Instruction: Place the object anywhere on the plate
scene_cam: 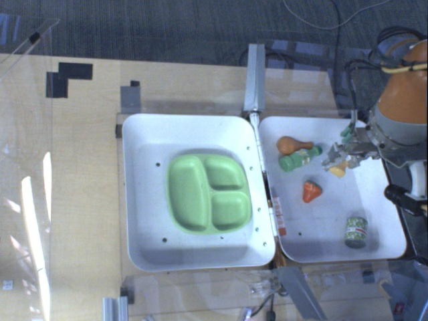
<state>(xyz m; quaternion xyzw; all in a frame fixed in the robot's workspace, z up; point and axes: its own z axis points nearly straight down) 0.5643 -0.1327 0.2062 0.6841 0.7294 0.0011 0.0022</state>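
We are looking down on a desk (80, 179) carrying two white bins. In the left bin (144, 239) a green plate (208, 192) with three compartments is lying flat. Our tool (341, 154) is hanging over the upper right part of the right bin (384, 246); a small yellow piece (338, 171) is showing just under it, and we cannot tell whether the tool is released or clenched on it. Just left of the tool we are seeing a green bottle (297, 159) lying on its side, touching an orange gourd (293, 144) above it. A red strawberry (311, 191) is sitting near the middle, and a can (356, 231) is standing toward the near right corner.
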